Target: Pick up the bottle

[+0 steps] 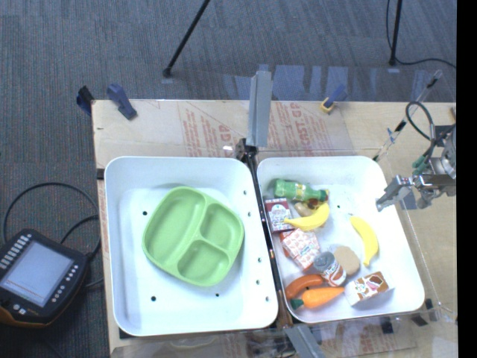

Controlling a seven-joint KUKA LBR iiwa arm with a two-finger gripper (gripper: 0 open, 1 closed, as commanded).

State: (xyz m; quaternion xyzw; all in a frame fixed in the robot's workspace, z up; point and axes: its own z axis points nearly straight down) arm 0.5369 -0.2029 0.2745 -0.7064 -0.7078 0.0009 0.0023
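My end effector (402, 192) hovers at frame right, grip state unclear. I should approach the green bottle (297, 191) from above, avoiding the banana (309, 218) touching it.

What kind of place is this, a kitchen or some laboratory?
Most likely a robot laboratory, not a kitchen: two white bins sit on a bench, toy food like a banana fills one, tripod legs stand on carpet, and a handheld control screen lies nearby.

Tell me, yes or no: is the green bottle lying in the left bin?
No, the green plastic bottle lies in the right white bin.
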